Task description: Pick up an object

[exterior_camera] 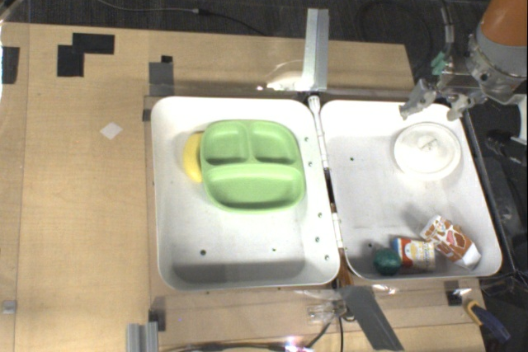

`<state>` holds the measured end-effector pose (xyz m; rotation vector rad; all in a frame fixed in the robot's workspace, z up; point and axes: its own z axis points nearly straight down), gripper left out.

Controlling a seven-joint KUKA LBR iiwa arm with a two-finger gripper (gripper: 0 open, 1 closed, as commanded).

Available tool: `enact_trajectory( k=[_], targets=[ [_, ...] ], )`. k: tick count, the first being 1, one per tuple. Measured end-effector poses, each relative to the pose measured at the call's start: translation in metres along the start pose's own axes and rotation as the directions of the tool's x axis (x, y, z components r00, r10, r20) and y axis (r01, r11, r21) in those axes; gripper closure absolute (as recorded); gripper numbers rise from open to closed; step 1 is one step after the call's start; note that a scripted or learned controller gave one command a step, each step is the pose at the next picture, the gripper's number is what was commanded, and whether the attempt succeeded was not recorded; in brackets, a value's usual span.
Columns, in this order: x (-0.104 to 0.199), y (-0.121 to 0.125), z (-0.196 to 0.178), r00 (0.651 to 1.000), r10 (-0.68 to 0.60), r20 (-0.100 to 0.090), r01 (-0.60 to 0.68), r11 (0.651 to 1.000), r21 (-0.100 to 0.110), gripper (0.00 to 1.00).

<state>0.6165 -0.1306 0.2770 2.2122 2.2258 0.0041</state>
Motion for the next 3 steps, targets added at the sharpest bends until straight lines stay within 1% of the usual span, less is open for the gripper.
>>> enact_trajectory(
  k=[1,2,3],
  targets=[
    [-0.014,-0.08,0.114,0.999,0.04,0.0,-0.04,0.999,0.002,0.0],
    [-0.071,-0.121,0.187,0.997,0.074,0.0,-0.074,0.997,-0.001,0.0],
    [-0.071,-0.127,0.188,0.997,-0.076,0.004,0.076,0.997,-0.007,0.0]
  ],
)
